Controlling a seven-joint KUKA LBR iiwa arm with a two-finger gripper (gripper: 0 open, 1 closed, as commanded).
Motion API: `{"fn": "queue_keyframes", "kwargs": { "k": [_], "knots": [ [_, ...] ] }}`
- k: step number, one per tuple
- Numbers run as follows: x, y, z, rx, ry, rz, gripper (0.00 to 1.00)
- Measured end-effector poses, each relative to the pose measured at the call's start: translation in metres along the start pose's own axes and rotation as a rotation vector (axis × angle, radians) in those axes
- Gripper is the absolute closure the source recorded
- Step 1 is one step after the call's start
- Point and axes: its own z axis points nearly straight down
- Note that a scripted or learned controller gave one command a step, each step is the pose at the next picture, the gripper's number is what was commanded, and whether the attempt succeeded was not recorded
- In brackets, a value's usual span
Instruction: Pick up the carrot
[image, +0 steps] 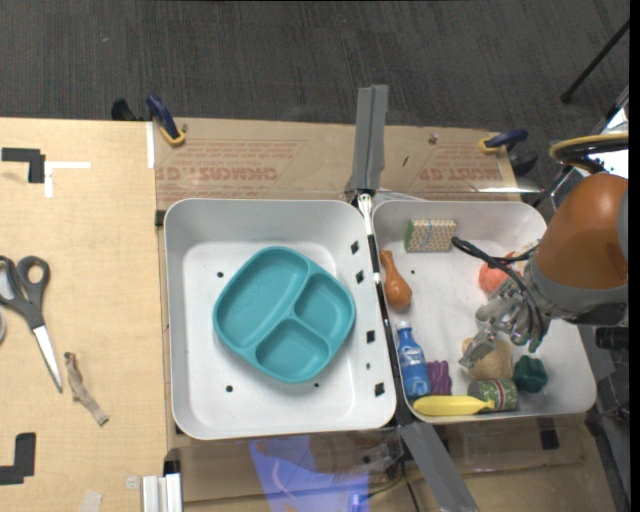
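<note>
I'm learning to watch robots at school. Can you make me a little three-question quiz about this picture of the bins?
1. True or false: the teal plate lies in the left bin.
2. Which thing lies nearest the front wall of the right bin? A) the sponge B) the banana C) the carrot
3. Fill in: on the wooden bench left of the bins lies a pair of ____.

Key
1. True.
2. B. The banana is by the front wall, the sponge by the back wall.
3. Scissors.

The gripper hangs over the right bin, apart from the carrot.
</note>
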Motion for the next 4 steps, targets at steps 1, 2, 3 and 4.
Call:
{"fn": "queue_keyframes", "kwargs": {
  "k": [1,2,3,4],
  "knots": [
    [-0.052,0.008,-0.001,-0.001,-0.004,0.29,0.0],
    [0.029,-0.015,0.0,0.001,0.001,0.453,0.0],
    [0.028,-0.014,-0.009,0.0,0.0,0.449,1.0],
    [0.016,-0.048,-0.003,-0.002,-0.009,-0.049,1.0]
  ]
}}
